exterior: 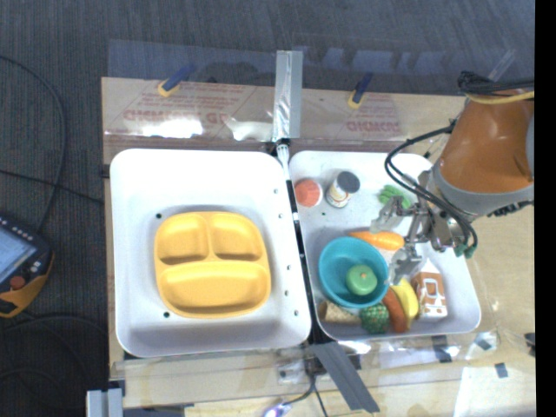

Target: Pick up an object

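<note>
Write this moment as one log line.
arm: over right bin | tool: above toy food, beside blue bowl | left bin: yellow tray

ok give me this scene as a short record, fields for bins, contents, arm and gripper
left bin: white bin holding a yellow divided tray
right bin: white bin crowded with small items
right bin contents: teal bowl with a green ball inside, orange round piece, small bottle, carrot, banana, small carton
arm: reaches in from the right, orange band above the wrist
gripper: gripper low over the right bin, beside the bowl
finger state: cannot tell
held object: none visibly between the fingers
</note>
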Tool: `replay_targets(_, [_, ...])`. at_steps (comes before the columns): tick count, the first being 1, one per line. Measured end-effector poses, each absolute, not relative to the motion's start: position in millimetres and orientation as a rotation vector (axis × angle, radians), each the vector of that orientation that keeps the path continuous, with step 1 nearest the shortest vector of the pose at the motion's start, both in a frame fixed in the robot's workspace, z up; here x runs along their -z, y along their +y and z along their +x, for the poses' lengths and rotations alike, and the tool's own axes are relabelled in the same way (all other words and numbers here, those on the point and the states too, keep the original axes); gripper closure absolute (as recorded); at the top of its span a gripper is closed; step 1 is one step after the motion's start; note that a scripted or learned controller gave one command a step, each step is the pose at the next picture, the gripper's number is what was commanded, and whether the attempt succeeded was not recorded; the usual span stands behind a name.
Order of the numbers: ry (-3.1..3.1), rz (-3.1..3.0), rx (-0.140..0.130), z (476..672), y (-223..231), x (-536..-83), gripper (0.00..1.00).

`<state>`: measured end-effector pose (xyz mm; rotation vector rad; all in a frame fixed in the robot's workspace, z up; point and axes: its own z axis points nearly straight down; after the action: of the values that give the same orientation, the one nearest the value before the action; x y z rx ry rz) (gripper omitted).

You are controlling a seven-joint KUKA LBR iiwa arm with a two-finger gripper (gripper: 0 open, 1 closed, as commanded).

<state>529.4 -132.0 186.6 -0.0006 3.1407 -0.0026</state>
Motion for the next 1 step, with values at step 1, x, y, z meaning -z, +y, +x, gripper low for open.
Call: replay_targets(1, [3.125,-0.108,0.008,589.3,-140.4,-91.8,0.00])
